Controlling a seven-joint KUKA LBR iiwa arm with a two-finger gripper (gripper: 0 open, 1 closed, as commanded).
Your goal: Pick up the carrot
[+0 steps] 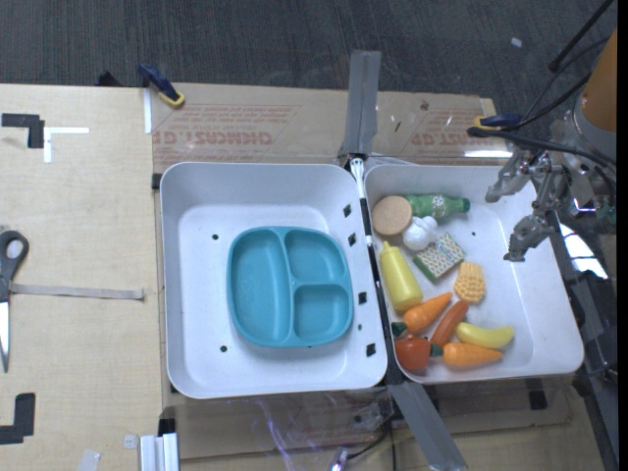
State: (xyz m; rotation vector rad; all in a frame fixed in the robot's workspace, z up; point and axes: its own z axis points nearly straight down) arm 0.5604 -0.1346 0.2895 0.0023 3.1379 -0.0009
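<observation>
Metal claw: mine, hanging at the right edge of the right bin, up near its far corner; two fingers spread apart, nothing between them.
My arm: comes in from the right, cables trailing behind it.
Right bin: white and shallow, the toy food heaped in its left half, well apart from my claw.
Carrot: orange, lying aslant low in the heap, just beside the yellow bottle and touching an orange-red sausage.
Second orange carrot-like piece: at the near wall, under the banana; I cannot tell which of the two is meant.
Tomato: red, at the near left corner, next to both.
Corn piece: yellow, just above the sausage.
Farther back: a round tan piece, a green bottle, a white garlic-like piece, a speckled packet.
Left bin: holds a teal divided plate.
Table: pale wood, scissors at its left edge.
</observation>
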